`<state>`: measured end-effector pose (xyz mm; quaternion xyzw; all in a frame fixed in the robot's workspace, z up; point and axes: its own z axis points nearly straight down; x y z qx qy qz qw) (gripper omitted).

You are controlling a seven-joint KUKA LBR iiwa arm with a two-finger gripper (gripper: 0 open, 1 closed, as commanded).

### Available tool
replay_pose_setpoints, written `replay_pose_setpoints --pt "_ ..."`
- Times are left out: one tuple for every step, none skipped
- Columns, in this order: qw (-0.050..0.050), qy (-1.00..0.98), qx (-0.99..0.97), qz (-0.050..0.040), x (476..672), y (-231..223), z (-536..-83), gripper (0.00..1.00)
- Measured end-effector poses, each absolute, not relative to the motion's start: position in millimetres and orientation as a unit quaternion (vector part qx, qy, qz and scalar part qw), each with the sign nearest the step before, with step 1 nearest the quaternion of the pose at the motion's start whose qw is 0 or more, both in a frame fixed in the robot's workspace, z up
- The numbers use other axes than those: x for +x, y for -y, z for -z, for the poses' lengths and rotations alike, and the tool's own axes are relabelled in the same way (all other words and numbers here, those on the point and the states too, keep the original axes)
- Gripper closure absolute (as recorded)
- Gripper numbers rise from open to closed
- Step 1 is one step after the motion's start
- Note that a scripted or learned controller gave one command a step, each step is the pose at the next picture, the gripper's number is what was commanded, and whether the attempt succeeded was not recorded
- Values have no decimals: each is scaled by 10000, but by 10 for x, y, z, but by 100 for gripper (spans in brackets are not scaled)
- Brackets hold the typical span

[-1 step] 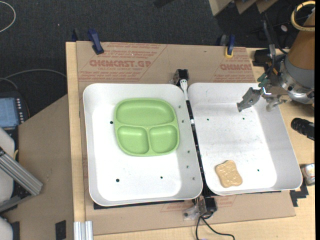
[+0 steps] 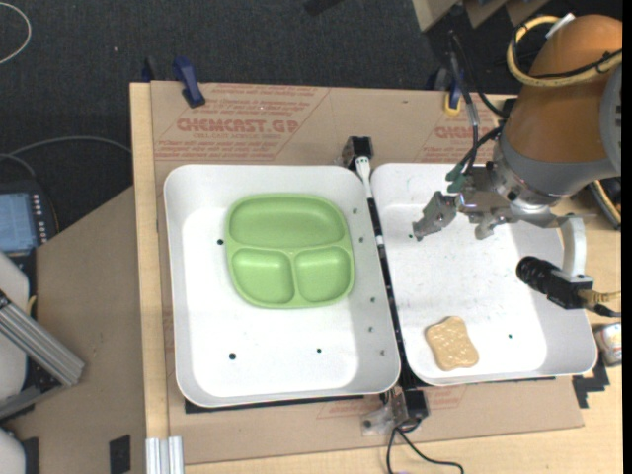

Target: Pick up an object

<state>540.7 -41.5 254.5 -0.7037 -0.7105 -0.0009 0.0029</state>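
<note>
A tan, lumpy biscuit-shaped object [image 2: 452,344] lies flat near the front edge of the right bin [image 2: 494,265]. My gripper [image 2: 457,222] hangs over the back half of that bin, well behind the biscuit and apart from it. Its two grey fingers [image 2: 429,217] are spread, so it is open with nothing between them. The orange-banded arm [image 2: 563,87] comes in from the upper right.
In the left bin [image 2: 197,294] lies a light green three-compartment plate [image 2: 291,250]. A ridge with black clips [image 2: 380,265] divides the two bins. A black fitting on a white bracket [image 2: 548,276] juts from the arm over the right bin's right side.
</note>
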Motion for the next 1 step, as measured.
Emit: replay_pose_setpoints --pt "0 7072 -7070 4 5420 480 -2644 100"
